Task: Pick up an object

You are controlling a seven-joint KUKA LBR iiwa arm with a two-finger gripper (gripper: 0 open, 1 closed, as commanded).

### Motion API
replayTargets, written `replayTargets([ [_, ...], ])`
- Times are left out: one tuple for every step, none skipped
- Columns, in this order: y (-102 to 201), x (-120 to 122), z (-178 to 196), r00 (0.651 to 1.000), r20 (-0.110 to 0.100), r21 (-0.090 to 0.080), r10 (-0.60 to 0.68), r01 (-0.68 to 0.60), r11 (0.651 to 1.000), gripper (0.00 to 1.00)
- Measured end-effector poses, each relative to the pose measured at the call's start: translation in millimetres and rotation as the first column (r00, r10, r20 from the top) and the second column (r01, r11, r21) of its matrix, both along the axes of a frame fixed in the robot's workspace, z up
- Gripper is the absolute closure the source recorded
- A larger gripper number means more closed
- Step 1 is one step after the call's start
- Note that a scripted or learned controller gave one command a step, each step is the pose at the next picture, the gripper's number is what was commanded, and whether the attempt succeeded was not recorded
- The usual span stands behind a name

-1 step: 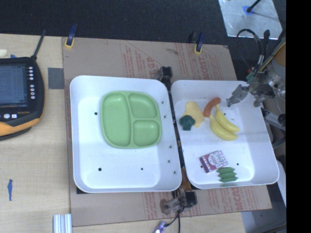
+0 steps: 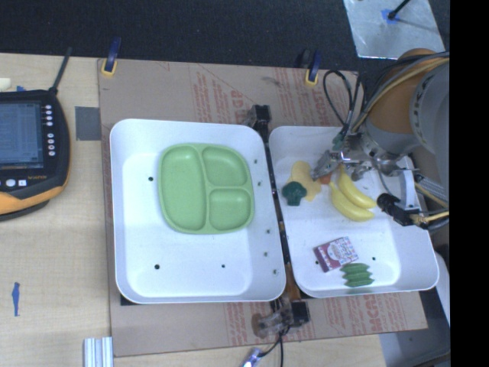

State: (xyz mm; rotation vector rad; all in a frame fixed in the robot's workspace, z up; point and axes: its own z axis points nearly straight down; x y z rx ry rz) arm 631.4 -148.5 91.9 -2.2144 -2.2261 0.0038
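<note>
While my gripper [image 2: 334, 164] hangs over the right bin [image 2: 412, 270], finger state indiscernible: bananas [image 2: 351, 197] just below it, yellow piece [image 2: 302, 176] and green broccoli [image 2: 294, 193] alongside; green divided plate [image 2: 205, 187] in left bin [image 2: 134, 274].

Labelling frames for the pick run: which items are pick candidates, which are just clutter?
Job:
gripper
bananas
broccoli
yellow piece
red packet
green pod
right bin

Lying about:
green divided plate
left bin
teach pendant
blue clamps
</note>
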Motion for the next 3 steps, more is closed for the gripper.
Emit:
replayTargets([
  [-17, -54, 0, 1.000, -0.002, -0.001, 0.000, 0.000, 1.000, 0.00],
  [-18, -54, 10, 1.000, -0.004, -0.001, 0.001, -0.001, 1.000, 1.00],
  [22, 25, 88, 1.000, 0.002, 0.001, -0.001, 0.001, 1.000, 1.00],
])
